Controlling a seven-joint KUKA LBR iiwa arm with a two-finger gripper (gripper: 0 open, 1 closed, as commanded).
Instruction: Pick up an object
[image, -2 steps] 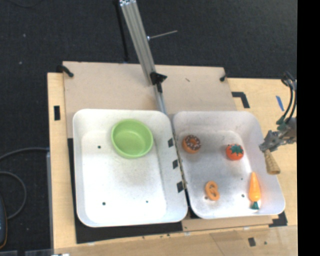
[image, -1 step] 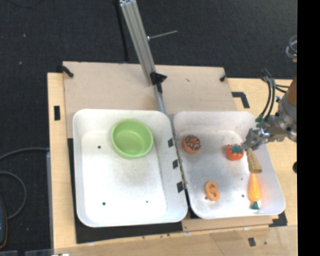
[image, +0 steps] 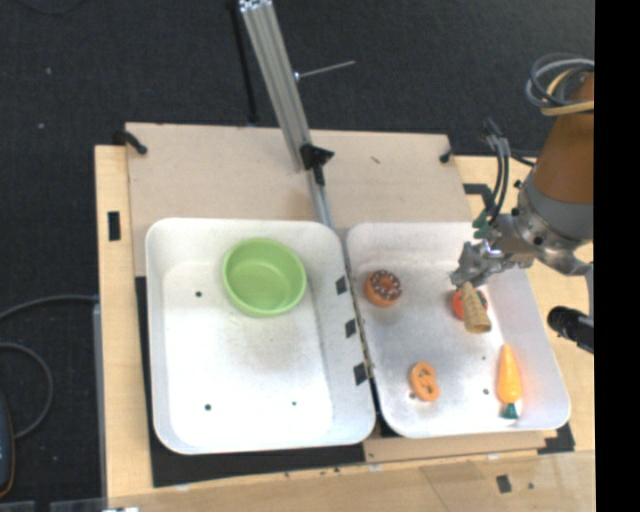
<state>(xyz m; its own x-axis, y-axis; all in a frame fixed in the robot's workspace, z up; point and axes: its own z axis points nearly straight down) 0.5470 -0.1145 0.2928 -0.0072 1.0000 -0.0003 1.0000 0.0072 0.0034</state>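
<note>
My gripper (image: 472, 276) hangs over the right bin (image: 400, 412), near its upper right part. Directly under its tip lies a red and tan toy piece (image: 472, 308). Whether the fingers touch that piece is hidden by the gripper body. A round orange-brown toy (image: 383, 288) rests in the bin's upper left. A small orange ring-shaped piece (image: 424, 381) lies near the bin's front. An orange carrot with a green end (image: 509, 378) sits along the right wall.
The left bin (image: 180, 400) holds a green bowl (image: 264, 277) in its upper half. A grey metal pole (image: 285, 100) slants from the top down to the gap between the bins. Cardboard backing lies behind both bins.
</note>
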